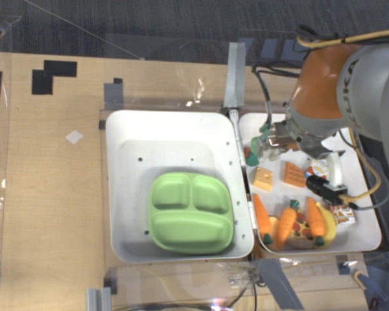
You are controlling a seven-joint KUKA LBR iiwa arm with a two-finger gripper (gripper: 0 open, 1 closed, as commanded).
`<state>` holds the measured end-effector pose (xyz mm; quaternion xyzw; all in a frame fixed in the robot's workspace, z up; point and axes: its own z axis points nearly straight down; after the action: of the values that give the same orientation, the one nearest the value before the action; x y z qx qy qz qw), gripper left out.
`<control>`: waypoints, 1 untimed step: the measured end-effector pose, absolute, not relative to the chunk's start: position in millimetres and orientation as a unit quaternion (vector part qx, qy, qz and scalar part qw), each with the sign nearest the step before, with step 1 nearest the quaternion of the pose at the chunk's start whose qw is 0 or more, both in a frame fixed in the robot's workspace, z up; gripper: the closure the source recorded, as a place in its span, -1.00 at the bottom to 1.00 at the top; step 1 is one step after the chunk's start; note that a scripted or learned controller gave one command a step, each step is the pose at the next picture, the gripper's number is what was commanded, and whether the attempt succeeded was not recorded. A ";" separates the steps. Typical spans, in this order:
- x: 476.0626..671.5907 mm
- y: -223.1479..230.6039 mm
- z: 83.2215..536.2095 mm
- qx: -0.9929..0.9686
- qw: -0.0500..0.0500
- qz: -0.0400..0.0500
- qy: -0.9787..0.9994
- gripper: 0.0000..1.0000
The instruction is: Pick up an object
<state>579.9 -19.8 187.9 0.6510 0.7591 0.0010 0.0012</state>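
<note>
Gripper [270, 141] over right bin [369, 238], far-left part; open/closed state: can't tell. Nearby: cheese wedge [263, 179], waffle [294, 174]. Carrots [262, 218] point roughly away from camera.

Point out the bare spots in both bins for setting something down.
Left bin: bare floor behind and left of the green tray. Right bin: crowded; carrots, banana, cheese and waffle fill it beneath the arm.
</note>
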 end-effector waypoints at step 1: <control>572.6 -25.5 185.0 0.657 0.001 0.001 0.754 1.00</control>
<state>572.6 -25.5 185.0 0.6574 0.7536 0.0010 0.0012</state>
